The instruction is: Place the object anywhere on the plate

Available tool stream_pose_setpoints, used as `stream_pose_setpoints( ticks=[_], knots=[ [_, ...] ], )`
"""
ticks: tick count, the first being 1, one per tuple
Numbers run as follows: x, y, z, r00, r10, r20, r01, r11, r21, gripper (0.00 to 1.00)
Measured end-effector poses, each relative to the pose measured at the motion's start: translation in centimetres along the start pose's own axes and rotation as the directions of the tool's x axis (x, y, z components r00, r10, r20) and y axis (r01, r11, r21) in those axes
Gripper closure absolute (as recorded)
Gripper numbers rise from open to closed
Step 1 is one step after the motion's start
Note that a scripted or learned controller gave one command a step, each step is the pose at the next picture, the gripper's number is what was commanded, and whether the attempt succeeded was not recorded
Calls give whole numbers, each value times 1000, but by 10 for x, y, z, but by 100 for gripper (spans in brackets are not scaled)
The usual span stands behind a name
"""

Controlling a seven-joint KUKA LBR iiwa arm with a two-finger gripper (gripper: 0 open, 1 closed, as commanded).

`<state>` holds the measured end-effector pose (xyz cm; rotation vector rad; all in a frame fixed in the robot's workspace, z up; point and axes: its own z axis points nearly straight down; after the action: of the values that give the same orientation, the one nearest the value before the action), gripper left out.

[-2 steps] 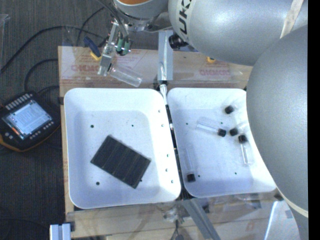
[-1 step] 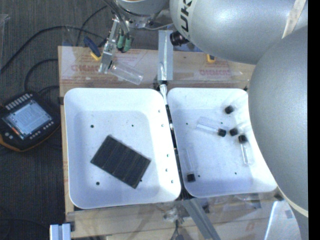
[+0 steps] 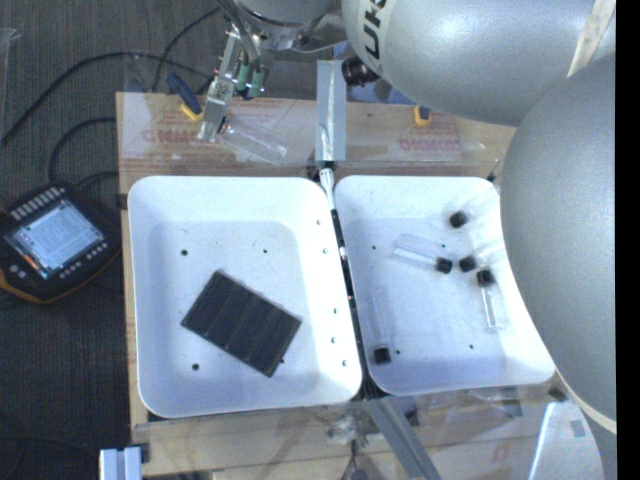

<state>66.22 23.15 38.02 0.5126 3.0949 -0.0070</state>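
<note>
The plate [image 3: 241, 323] is a dark ridged rectangle lying at a slant on the floor of the left bin [image 3: 138, 268]. My gripper [image 3: 214, 128] hangs high over the bench's back edge, beyond the left bin's far rim. It is shut on one end of a clear plastic vial [image 3: 258, 143], which sticks out from the fingers to the right and slightly down. The vial looks larger than those in the bins, so it is raised well above the bench. The plate lies well in front of the gripper and bears nothing.
The right bin [image 3: 520, 368] holds several clear vials [image 3: 412, 250] and small black caps [image 3: 457, 220]. A metal divider post [image 3: 330, 118] stands behind the seam between the bins. A teach pendant [image 3: 50, 238] lies on the floor at left.
</note>
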Motion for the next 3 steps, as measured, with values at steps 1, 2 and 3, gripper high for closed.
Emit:
stream_pose_setpoints(
  ticks=[1,2,3],
  knots=[
    [15,-4,-53,979,-206,0,206,979,-4,100],
    [14,-3,-62,979,-205,2,205,979,-5,100],
    [13,-2,-70,979,-204,4,204,979,-6,100]
  ],
)
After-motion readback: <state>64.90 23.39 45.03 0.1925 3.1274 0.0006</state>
